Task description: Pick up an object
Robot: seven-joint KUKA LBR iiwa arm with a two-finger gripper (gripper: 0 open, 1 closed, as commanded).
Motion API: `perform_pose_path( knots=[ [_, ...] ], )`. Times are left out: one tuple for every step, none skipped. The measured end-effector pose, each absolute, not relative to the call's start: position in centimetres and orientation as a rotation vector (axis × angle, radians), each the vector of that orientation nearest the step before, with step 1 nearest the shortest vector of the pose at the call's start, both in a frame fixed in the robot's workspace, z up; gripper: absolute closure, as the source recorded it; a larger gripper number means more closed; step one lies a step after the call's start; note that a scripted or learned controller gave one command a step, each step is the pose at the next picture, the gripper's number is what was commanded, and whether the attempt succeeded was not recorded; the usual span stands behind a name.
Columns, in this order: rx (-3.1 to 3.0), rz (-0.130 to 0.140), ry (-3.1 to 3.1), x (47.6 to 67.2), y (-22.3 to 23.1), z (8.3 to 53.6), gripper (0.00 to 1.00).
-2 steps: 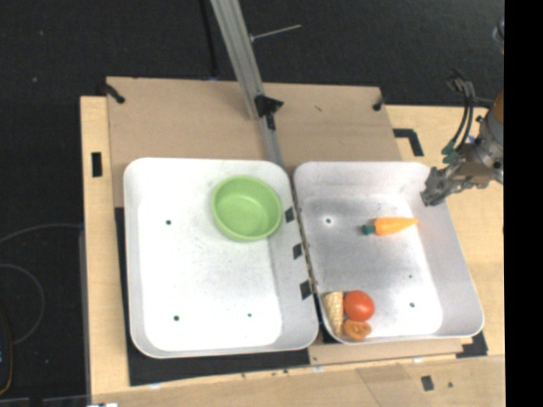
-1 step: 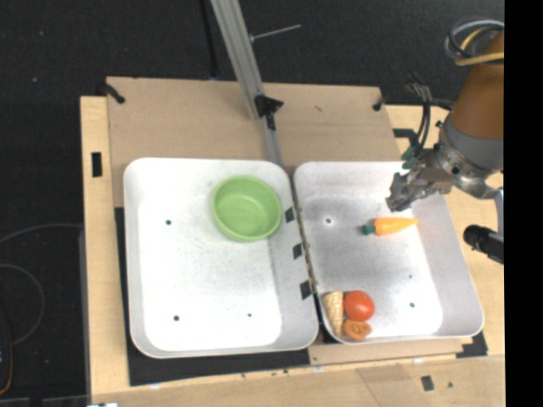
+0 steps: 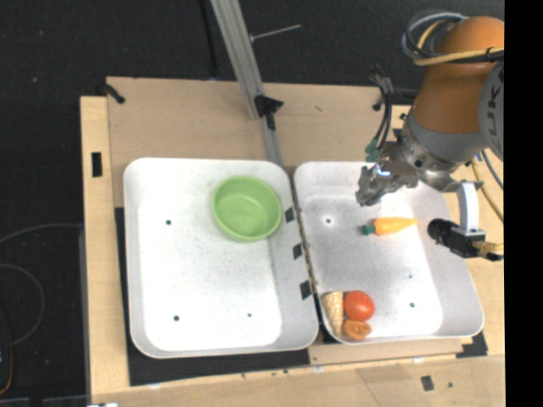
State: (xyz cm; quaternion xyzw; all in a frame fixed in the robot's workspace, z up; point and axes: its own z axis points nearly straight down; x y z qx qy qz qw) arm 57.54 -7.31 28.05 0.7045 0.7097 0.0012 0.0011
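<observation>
The gripper (image 3: 371, 189) (finger state unclear) hangs over the right bin (image 3: 441, 312), just above the carrot (image 3: 392, 225).

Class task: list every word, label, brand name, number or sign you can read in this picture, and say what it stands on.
None: no readable text on the green bowl, the toy carrot, the tomato, the white bins or the gripper.
</observation>
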Motion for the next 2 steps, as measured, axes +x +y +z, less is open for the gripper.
perform_pose_path(
  knots=[
    [2.213,0.003,2.229,57.7,-2.0,28.2,1.0],
    [2.213,0.002,2.228,58.3,3.0,27.9,1.0]
  ],
)
